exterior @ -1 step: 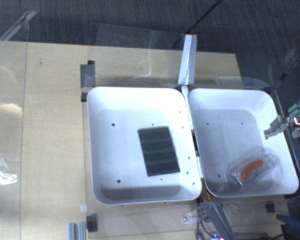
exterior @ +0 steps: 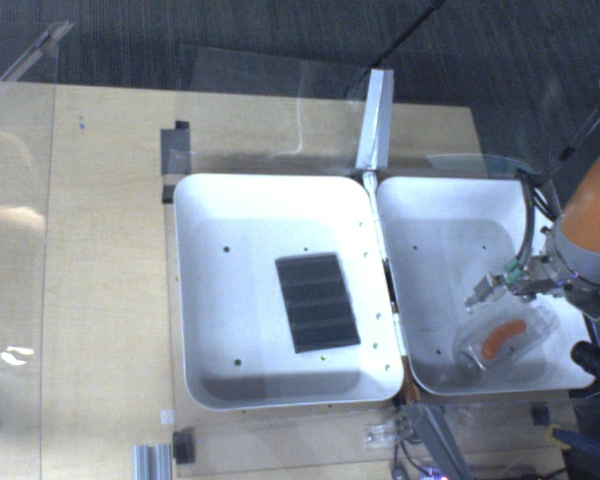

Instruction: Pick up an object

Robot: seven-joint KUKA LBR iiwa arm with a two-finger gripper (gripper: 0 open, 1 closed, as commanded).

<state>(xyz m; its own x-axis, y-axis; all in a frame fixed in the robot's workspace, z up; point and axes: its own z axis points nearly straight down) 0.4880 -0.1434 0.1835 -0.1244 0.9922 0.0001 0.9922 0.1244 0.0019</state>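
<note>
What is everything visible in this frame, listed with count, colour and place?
Bins: two, white, side by side on the bench.
Ridged pad: one, dark grey, flat in the middle of the left bin.
Clear packet with orange item: one, transparent with orange inside, right bin, near its front right.
Bench: one, light wood, under both bins.
Metal bar: one, silver, behind the seam between the bins.
Arm: one, grey with orange band, at the right edge.
Gripper: one, metallic, over the right bin just above the packet.
</note>
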